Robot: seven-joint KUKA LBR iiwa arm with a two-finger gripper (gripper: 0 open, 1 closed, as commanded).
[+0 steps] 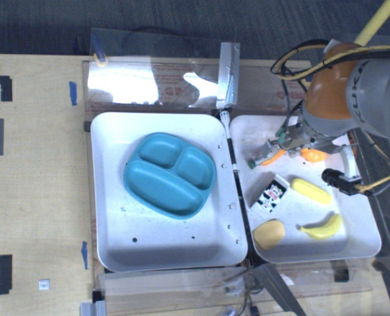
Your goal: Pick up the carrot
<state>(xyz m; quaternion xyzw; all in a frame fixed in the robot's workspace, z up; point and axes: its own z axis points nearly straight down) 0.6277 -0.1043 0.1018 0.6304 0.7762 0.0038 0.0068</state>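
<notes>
The carrot (274, 155) lies in the far part of the right bin (363, 242), a small orange piece with a green end pointing left, close to the bin's left wall. The claw (288, 139) is right over it, at the carrot's far right end, but whether its fingers are apart or together on the carrot cannot be told from this slant, since the wrist covers them. Just to the right of the carrot sits a rounder orange object (313, 155), partly under the arm (373, 97), whose orange band and grey body reach in from the right with yellow and black cables looped around it. Nearer in the same bin lie a black-and-white patterned card or box (271, 195), a short yellow oblong piece (311, 190) to its right, a banana (323, 226) near the bin's near right corner, and a tan, rounded item like a potato (269, 234) against the near left wall. A black cylindrical part (336, 178) hangs beside the arm over the right side of this bin. The left bin (109, 196) touches the right one along their shared wall and holds a blue divided plate (170, 174), with three compartments, lying tilted at about its middle. Both bins rest on the light wooden tabletop (30, 196), and a clear plastic panel (155, 78) stands behind the left bin.
</notes>
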